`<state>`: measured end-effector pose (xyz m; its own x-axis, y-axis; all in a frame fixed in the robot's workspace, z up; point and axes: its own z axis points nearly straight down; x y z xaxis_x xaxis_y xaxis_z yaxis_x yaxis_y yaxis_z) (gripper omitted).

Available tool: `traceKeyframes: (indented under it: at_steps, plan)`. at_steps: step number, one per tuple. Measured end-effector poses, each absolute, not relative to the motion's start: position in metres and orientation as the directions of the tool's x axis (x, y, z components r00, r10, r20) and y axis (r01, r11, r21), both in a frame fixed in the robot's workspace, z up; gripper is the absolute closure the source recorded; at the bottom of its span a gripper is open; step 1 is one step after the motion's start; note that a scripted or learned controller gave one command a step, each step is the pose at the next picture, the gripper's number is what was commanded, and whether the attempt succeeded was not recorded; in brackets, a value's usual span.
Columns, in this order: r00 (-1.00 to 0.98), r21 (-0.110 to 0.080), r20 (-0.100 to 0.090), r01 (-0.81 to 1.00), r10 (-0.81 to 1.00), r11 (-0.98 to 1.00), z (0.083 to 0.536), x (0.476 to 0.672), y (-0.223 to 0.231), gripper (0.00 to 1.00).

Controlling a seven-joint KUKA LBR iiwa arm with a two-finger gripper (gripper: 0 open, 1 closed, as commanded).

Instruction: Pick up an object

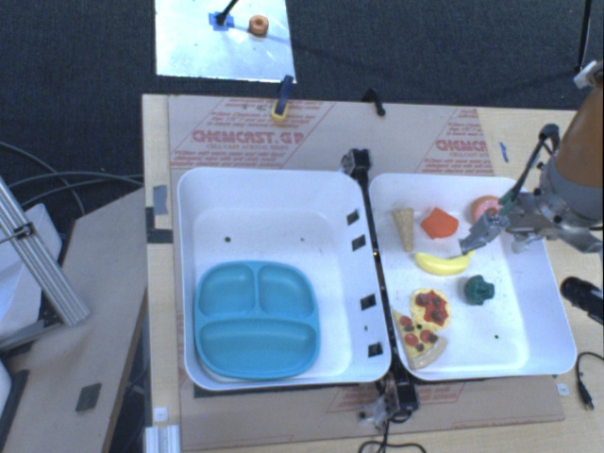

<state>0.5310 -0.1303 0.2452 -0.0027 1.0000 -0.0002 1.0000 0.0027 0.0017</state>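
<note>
While the gripper (pixel 481 231) hangs over the right bin (pixel 543 347) near its back edge, its jaws stand parted around nothing, one fingertip just above the banana (pixel 442 263).

Two shallow white bins are set side by side on the table (pixel 160 281). In the left bin (pixel 274 196), a blue divided plate (pixel 256 320) is seen lying flat at the near-left corner. A printed brown board (pixel 247 137) is observed beneath both bins. Beyond it, a pale sheet (pixel 189 26) is noted, bearing a small orange ring (pixel 258 25).
</note>
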Motion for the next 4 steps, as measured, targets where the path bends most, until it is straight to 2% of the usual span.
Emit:
traceKeyframes:
  at_steps: [1, 2, 3, 4]
  plan:
    - [-0.001, -0.013, 0.005, 1.000, 1.000, 0.001, 0.093, 0.482, -0.104, 0.00]
    - [-0.006, 0.004, 0.000, 1.000, 1.000, 0.006, 0.084, 0.527, -0.081, 0.00]
    - [-0.003, 0.006, -0.001, 1.000, 1.000, 0.003, 0.096, 0.526, -0.083, 1.00]
    - [-0.012, 0.016, 0.000, 1.000, 1.000, 0.012, 0.191, 0.600, -0.031, 1.00]
